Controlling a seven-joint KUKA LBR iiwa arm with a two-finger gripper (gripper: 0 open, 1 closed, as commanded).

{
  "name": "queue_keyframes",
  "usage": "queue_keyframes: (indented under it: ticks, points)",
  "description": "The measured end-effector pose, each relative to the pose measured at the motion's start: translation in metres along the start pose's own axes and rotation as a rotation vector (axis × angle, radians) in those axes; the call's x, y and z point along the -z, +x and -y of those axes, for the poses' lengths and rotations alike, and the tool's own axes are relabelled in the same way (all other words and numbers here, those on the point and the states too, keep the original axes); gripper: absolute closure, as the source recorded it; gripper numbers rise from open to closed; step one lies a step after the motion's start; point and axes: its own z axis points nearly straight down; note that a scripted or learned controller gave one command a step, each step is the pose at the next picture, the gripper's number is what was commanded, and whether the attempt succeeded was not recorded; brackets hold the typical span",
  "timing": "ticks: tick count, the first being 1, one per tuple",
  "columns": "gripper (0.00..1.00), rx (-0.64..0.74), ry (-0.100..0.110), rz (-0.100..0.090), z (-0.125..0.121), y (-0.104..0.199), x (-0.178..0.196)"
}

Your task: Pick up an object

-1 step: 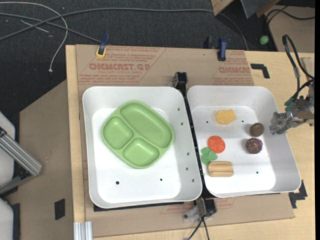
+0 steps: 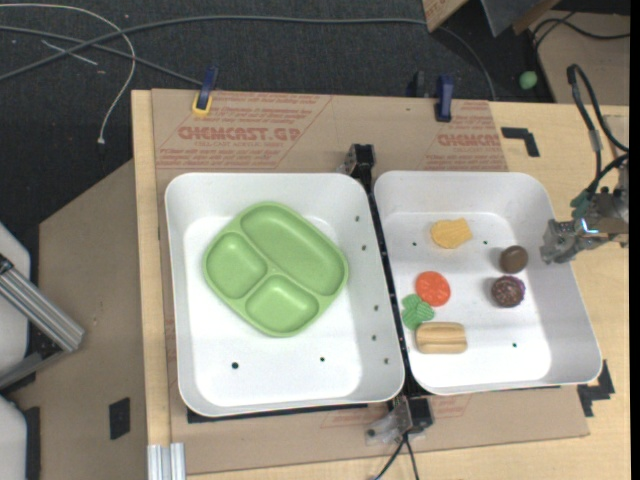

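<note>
At the right bin's (image 2: 560, 298) outer rim the gripper (image 2: 572, 232) hovers; its grasp state cannot be made out. Inside lie a tan bun (image 2: 440, 337), green piece (image 2: 416, 311), orange disc (image 2: 433, 287), two brown balls. Beyond, a green divided plate (image 2: 276, 268) fills the left bin (image 2: 200, 368).

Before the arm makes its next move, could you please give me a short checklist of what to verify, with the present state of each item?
1. Objects within the right bin: ok. The yellow piece, brown ball, dark red ball, orange disc, green piece and tan roll all lie inside.
2. Gripper position: not ok. It sits at the right bin's right rim, over no object.
3. Finger state: cannot tell.
4. Isolated target available: ok. The brown ball stands apart from the others.
5. Green divided plate in the left bin: ok, away from the objects.
</note>
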Motion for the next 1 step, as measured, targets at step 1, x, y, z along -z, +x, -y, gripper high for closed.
queue_keyframes:
  ticks: [1]
  points:
    - [0.00, 0.000, 0.005, -0.003, 0.0048, 0.0102, -0.0529]
